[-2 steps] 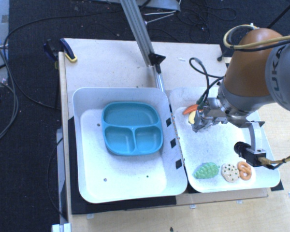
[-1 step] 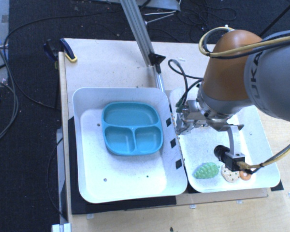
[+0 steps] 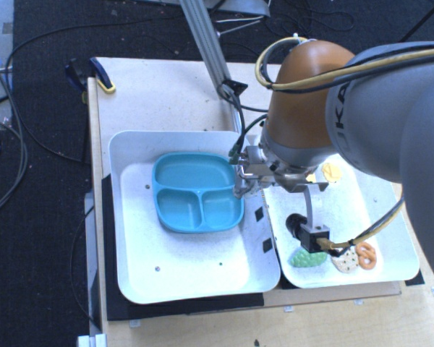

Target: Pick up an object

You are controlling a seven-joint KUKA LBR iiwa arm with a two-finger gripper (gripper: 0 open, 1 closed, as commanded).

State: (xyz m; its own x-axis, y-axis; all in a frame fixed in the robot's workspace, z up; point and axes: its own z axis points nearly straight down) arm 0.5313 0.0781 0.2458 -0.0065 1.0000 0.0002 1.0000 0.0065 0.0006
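A blue three-compartment plate (image 3: 195,192) lies in the left bin (image 3: 134,215). My gripper (image 3: 241,181) hangs at the divide between the two bins, right against the plate's right rim. Its lower part is a blurred metal cluster under the orange wrist. The right bin (image 3: 390,201) holds a green leafy toy (image 3: 309,259), a pale round item (image 3: 343,263) and a brown pretzel (image 3: 366,254) near its front edge. A yellow item (image 3: 333,170) peeks out from under the arm.
The grey arm (image 3: 390,114) covers the back half of the right bin. A slanted metal post (image 3: 206,38) rises behind the bins. A blue and yellow clamp (image 3: 101,74) sits at the bench's back left corner.
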